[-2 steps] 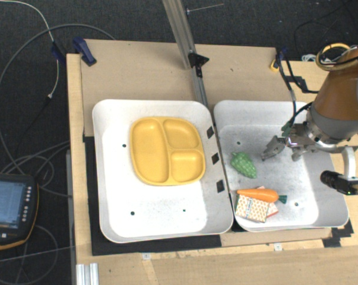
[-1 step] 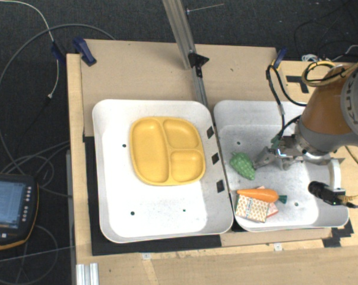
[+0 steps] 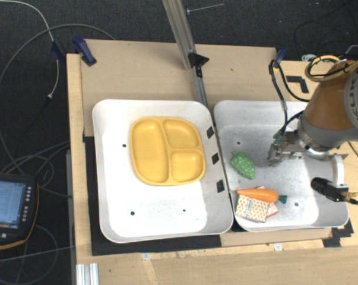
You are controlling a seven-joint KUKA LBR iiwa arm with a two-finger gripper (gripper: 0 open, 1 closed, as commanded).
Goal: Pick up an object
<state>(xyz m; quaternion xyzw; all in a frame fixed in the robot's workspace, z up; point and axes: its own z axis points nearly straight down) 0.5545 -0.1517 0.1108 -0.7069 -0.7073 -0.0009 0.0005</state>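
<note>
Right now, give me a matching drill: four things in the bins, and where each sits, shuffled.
Things:
1. yellow divided plate
2. green toy
3. carrot
4. gripper

Places:
A. right bin, near its front edge, on a patterned packet
B. left bin, toward the back
C. over the right bin, right of the green toy
D. right bin, near its left wall, behind the carrot

Pairs: 1-B, 2-D, 3-A, 4-C
</note>
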